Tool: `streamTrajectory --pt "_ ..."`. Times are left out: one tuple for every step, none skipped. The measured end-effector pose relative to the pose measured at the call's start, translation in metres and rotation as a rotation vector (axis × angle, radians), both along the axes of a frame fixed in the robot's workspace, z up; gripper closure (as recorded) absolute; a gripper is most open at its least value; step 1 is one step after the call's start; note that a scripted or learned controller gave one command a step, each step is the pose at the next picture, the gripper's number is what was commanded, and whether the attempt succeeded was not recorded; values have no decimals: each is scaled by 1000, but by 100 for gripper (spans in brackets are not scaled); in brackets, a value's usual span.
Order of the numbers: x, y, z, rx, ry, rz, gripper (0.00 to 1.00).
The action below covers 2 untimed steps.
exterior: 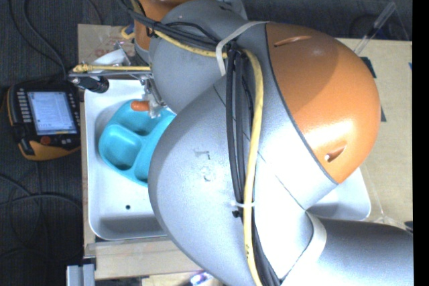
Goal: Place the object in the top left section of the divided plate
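An orange object (139,104) sits at the blue plate (124,144) rim, beside the gripper (154,106). Placement looks near done (fingers' state: cannot tell).

- The grey arm (268,164), with its orange band (328,97), covers most of the view, and cables (241,117) run along it.
- The gripper (153,104) sits over the upper edge of a blue divided plate (120,144).
- A small orange object (139,105) lies just beside the gripper, at the plate's rim.
- The plate rests in a white bin (107,218) on the tabletop (395,130).
- A handheld control pad (43,117) with a lit screen lies on the dark floor to the left.
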<state>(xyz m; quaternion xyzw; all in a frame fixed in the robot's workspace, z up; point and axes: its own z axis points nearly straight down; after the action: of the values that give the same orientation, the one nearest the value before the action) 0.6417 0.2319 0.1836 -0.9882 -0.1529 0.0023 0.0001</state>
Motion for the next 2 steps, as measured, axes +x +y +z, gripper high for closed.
streamTrajectory --pt "-61 1 131 -2 -2 -64 100" --pt "-37 -106 251 -6 -5 -5 100"
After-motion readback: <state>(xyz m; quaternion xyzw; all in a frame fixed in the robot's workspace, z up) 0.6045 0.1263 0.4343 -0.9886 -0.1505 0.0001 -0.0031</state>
